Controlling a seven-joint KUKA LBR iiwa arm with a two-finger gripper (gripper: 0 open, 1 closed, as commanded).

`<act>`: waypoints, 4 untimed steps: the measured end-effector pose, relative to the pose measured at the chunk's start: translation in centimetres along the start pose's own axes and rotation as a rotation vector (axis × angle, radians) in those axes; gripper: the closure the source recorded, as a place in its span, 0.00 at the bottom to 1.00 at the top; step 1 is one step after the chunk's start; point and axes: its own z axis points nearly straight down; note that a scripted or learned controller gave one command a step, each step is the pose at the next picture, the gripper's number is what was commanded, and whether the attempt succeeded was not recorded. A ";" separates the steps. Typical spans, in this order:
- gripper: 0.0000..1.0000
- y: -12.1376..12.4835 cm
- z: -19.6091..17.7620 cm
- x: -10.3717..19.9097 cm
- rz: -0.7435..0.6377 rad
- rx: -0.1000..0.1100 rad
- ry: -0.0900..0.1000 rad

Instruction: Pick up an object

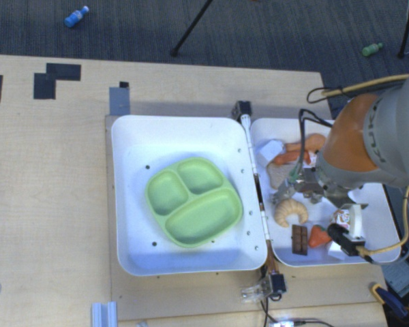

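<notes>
A pale green three-compartment plastic plate (194, 201) is seen lying in the left white bin (126, 182). In the right white bin (388, 247), a tan croissant-shaped toy pastry (291, 212) lies just below the gripper (296, 186), beside a small brown chocolate-like block (299, 239). The pastry is judged light, rigid and smooth; its thick curved middle would be best pinched. How wide the claw stands cannot be told.

I can't read the gripper (293, 186) under the arm (368, 142) — right bin (385, 251) partly covered, arm cut off at right edge.
</notes>
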 end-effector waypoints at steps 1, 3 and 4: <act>0.00 -5.3 -0.1 0.3 0.002 -0.004 -0.001; 1.00 9.7 -13.0 2.7 -0.004 -0.003 0.000; 1.00 6.0 -14.4 5.2 -0.004 0.002 0.000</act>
